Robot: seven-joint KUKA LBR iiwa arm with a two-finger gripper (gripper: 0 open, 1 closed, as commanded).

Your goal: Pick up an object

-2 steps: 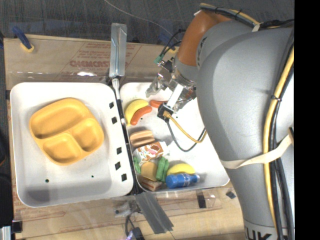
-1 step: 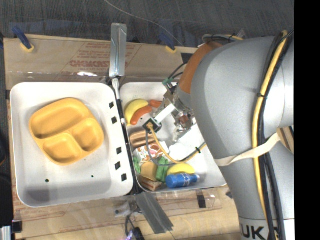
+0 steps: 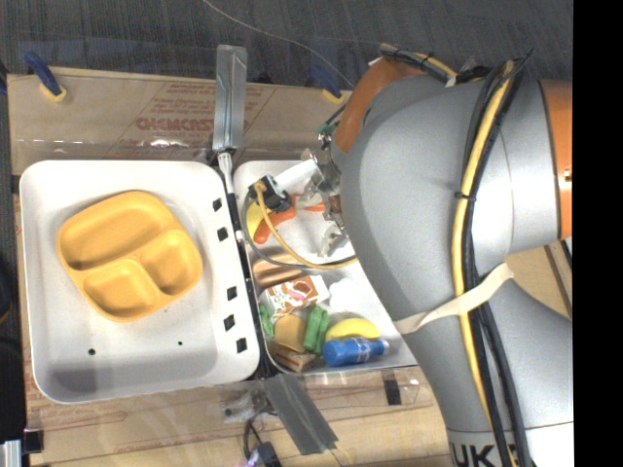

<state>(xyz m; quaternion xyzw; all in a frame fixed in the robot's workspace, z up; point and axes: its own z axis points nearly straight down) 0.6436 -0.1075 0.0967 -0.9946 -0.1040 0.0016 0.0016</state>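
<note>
— Half the right bin point(image 3: 255, 175) is hidden behind my grey arm point(image 3: 438, 212). Gripper point(image 3: 326, 197)? I cannot tell its state.

— Left bin point(image 3: 39, 290): yellow tray point(image 3: 131, 254), open margins. Small items point(image 3: 316, 329) crowd the right bin's near end.

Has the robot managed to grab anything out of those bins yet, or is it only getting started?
Nothing looks picked up yet. The arm is bent low over the right bin, its bulk hiding much of it, so a grasp cannot be confirmed. Small items, a blue bottle among them, lie at that bin's near end. The yellow divided tray sits untouched in the left bin. Gripping and lifting remain.
</note>
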